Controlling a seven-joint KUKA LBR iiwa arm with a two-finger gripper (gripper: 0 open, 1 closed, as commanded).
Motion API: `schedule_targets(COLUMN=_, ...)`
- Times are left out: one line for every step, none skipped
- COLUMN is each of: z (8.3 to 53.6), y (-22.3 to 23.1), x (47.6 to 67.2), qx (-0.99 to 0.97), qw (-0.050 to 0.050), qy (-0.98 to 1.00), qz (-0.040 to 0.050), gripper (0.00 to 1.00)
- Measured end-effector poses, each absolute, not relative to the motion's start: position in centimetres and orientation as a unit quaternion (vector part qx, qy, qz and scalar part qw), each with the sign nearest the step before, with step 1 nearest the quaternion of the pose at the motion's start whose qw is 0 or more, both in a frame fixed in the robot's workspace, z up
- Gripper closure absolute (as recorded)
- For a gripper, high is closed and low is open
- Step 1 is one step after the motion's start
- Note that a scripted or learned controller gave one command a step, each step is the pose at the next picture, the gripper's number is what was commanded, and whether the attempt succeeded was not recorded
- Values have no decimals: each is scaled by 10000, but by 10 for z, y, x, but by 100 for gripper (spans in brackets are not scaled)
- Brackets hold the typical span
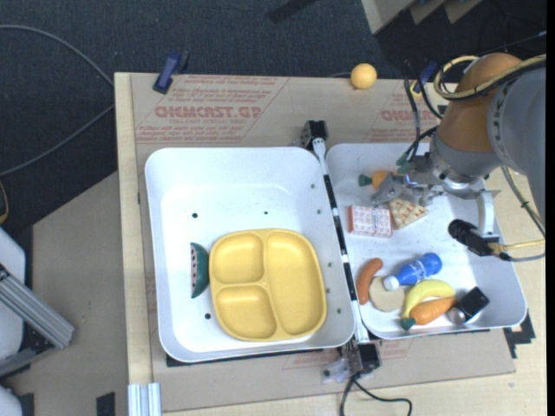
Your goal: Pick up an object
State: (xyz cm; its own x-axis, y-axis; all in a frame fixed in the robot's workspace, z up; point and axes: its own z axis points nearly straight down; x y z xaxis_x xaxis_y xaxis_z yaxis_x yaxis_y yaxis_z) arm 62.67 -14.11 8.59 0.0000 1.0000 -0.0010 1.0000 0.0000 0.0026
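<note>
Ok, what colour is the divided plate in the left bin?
Yellow. The divided plate shows plainly in the camera view, lying in the left bin.

A robotics laboratory is showing here: two white bins [165,232] are sitting on a board-topped bench [260,111] over dark carpet. Cables [52,42] are trailing past the bench's left edge, and clamps [169,70] are gripping its far edge.
</note>
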Motion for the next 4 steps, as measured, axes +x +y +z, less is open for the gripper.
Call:
schedule_targets(z=82, y=-91, x=663, qx=7077, qw=-60, qy=7064, qz=-43, gripper=0)
schedule_targets(z=84, y=-127, x=584, qx=7077, qw=0, qy=7066, qz=-7, gripper=0)
schedule_targets(z=84, y=-133, x=544, qx=7075, qw=-7, qy=7067, qz=-4, gripper=0)
schedule_targets(z=84, y=-192, x=478, qx=7079, qw=-1, qy=7064, qz=-7, gripper=0)
